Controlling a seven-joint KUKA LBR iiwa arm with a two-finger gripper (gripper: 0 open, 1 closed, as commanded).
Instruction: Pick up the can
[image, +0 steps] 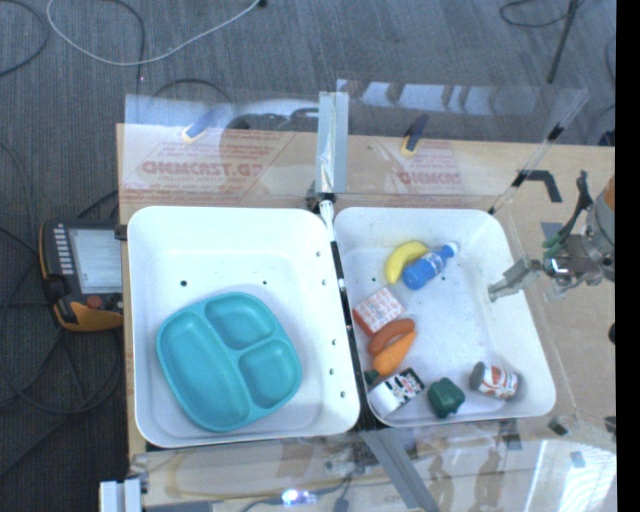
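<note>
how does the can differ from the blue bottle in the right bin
The can is short and stubby, red and white; the blue bottle is longer, slimmer and blue with a white cap. The can lies near the front right corner of the right bin, close to a dark green block; the bottle lies near the back, touching the banana. Both lie on their sides in the same bin.

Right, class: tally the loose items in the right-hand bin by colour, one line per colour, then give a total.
Yellow: 1, banana
Blue: 1, bottle
Orange: 2, carrot and sausage-shaped piece
Red and white: 2, can and small carton
Black and white: 1, small box
Green: 1, block
Total: 8
</note>
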